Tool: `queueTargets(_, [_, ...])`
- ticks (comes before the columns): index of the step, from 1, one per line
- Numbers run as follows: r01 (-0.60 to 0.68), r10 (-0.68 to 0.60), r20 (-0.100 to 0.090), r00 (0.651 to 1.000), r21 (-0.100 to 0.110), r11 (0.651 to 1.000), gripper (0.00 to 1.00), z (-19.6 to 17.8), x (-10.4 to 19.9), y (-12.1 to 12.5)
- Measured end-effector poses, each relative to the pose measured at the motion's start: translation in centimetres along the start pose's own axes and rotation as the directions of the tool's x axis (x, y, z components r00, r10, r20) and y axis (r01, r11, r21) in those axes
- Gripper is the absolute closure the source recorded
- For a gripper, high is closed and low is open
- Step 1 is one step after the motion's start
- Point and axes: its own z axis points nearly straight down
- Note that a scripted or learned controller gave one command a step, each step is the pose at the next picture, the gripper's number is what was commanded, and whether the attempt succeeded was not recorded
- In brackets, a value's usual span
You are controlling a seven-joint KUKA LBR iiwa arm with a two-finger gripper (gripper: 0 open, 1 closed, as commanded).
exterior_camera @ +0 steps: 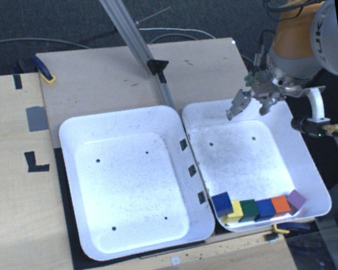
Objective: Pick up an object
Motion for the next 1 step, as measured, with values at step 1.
queueTargets(1, [0.003,-0.003,0.000,1.000,-0.008,1.000,0.00,-7.91,3.60,-3.83])
